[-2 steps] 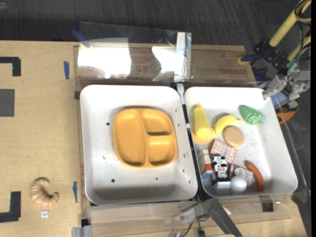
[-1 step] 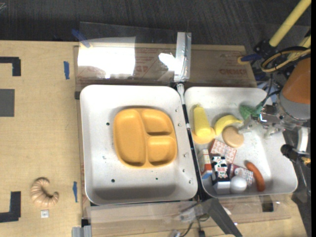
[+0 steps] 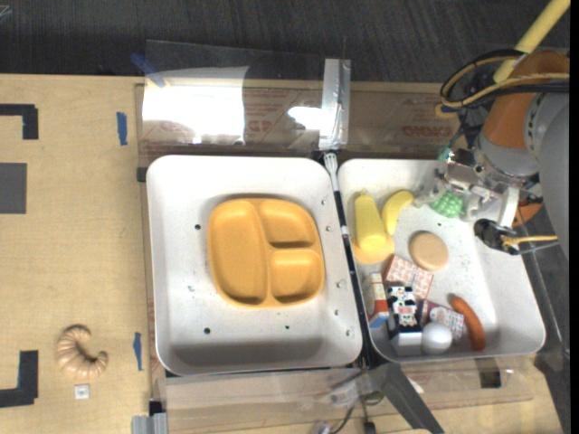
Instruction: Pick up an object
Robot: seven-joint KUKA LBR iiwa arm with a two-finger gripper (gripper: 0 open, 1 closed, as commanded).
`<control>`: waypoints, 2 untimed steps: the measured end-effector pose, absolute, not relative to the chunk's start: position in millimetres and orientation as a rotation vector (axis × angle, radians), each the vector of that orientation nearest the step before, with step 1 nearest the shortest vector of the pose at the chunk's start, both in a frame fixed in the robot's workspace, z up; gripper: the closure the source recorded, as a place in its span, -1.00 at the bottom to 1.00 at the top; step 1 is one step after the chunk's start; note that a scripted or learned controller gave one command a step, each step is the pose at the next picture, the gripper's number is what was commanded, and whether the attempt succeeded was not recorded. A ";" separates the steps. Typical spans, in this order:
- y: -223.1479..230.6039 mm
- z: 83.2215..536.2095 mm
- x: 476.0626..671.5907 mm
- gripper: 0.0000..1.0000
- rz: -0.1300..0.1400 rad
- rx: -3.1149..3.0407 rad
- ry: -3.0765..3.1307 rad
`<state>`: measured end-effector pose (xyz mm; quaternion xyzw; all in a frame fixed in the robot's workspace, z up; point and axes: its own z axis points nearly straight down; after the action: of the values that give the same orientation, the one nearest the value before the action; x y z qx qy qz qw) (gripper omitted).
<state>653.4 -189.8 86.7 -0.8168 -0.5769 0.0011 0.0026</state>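
Green object (image 3: 446, 204) beneath gripper (image 3: 457, 193) at right bin (image 3: 525, 306) far corner; grip state unclear. Risk: fingers strike wall, object slips aside.

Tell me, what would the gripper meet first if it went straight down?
Probably the green object just under the gripper, near the right bin's far edge; depth is hard to judge.
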 end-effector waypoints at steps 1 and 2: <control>-134.7 89.7 659.8 -1.00 0.045 -2.793 -1.421; -182.4 87.7 657.1 -1.00 0.035 -3.003 -0.853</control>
<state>657.1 -182.4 87.7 -0.9618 -0.2733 0.0113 0.0097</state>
